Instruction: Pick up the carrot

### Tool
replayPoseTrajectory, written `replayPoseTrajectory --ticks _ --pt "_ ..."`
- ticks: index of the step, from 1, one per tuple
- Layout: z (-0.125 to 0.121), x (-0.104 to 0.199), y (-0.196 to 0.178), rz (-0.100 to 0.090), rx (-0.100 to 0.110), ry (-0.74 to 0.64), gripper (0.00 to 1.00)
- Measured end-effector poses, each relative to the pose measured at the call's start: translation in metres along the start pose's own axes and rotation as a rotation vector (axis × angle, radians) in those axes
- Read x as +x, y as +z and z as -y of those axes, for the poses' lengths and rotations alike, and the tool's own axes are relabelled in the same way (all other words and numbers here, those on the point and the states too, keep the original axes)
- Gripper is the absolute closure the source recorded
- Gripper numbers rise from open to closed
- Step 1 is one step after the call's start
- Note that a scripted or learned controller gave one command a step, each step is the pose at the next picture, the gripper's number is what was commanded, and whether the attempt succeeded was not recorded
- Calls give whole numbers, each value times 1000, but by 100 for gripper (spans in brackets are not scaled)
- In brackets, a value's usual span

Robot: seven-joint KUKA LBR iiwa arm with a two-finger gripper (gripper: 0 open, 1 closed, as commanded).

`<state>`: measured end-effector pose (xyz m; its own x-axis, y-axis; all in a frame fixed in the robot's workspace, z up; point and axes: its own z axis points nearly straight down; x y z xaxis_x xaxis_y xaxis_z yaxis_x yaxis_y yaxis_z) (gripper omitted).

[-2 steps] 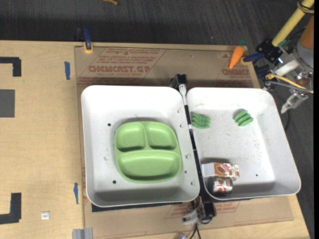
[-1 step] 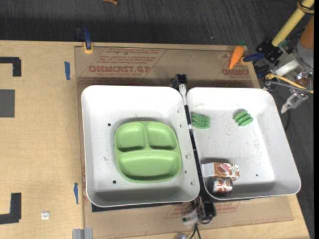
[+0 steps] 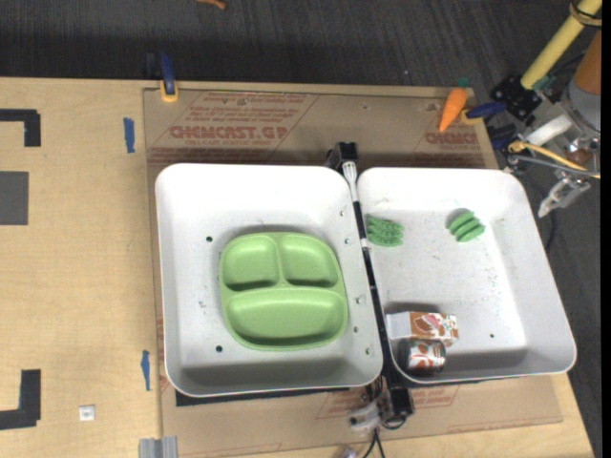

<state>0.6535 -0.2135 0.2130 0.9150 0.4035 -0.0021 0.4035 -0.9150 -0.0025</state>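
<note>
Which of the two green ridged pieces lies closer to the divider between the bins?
The left green piece, beside the divider; the other green piece lies mid-bin.

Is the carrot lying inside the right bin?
No. The carrot lies on the cardboard beyond the right bin, outside its far rim.

Carrot (image 3: 452, 109) orange, green top. Two bins (image 3: 181, 256) white. Divided plate (image 3: 282, 288) light green. Two ridged pieces (image 3: 466, 225) green. Small carton (image 3: 428, 338) brown, white. Bench (image 3: 76, 284) tan.
</note>
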Motion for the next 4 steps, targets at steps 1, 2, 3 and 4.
replayPoseTrajectory --ticks 1,2,3,4 --pt "-9 -3 69 0 1 213 0" --pt "-9 -2 58 1 1 209 100" --pt "67 24 29 -1 1 81 100" --pt "67 24 19 0 2 80 100"
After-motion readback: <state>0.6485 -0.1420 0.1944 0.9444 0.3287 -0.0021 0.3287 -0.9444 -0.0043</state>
